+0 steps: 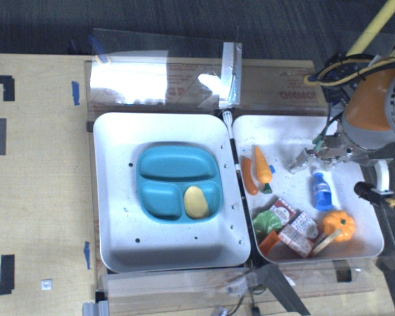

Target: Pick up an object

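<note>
End effector (322, 151) over right bin (375, 242), upper part; grip state: cannot tell.
Nearest pick target: blue bottle (322, 191), just below end effector at approx 6 o'clock, long axis running 12–6. No item seen in grasp. Orange toy pumpkin (339, 226) further on at 5 o'clock; carrot (262, 165) at 9 o'clock. Arm enters from 3 o'clock, wrist low over bin. Judgement: short descent toward 6 o'clock req'd.

The gripper (307, 155) hangs over the right bin (286, 129) near its 1 o'clock corner. A blue bottle (322, 191) lies just below it, carrots (262, 164) at 9 o'clock. The left bin (112, 176) holds a blue tray (164, 166) with a potato (196, 202).
</note>
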### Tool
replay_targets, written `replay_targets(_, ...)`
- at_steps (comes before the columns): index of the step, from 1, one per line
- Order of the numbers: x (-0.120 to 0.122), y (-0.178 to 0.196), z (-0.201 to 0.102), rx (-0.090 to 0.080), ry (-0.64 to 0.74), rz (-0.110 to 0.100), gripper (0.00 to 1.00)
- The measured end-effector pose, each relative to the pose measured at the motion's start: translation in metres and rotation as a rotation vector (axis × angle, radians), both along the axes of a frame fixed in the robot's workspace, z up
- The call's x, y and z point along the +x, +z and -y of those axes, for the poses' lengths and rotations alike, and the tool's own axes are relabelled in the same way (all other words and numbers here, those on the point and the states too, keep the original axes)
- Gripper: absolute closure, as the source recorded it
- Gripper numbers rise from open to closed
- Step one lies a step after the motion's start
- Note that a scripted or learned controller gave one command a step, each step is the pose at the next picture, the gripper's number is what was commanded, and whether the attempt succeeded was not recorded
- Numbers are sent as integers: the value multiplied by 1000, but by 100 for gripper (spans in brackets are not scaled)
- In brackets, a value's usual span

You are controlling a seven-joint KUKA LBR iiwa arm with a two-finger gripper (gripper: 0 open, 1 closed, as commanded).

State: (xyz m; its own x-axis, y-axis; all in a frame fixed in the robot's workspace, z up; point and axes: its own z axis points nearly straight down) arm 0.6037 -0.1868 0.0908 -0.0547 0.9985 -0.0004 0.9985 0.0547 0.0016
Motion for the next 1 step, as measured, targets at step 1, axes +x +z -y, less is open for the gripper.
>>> replay_targets(1, 4, 7, 19, -1, 142, 2, 0)
